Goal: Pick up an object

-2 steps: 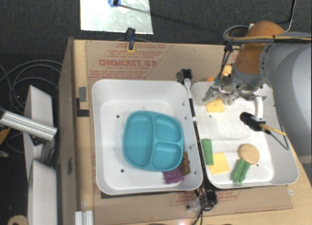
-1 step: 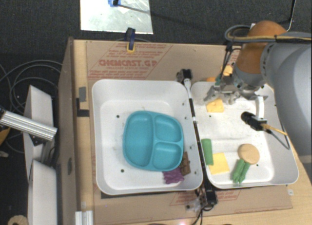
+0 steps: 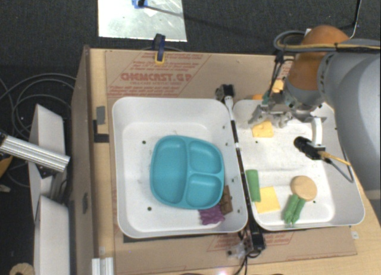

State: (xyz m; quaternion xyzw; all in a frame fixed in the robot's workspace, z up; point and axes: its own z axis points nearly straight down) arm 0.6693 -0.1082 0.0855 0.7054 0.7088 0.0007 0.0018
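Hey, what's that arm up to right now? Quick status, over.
Gripper over right bin's far end. Small yellow piece just beside it, lying loose. Nothing on top of it.

A small yellow block [image 3: 262, 130] lies flat just below the claw [image 3: 271, 117], slightly to its left. It is thin, roughly square and a little skewed. Whether it touches the claw cannot be told.
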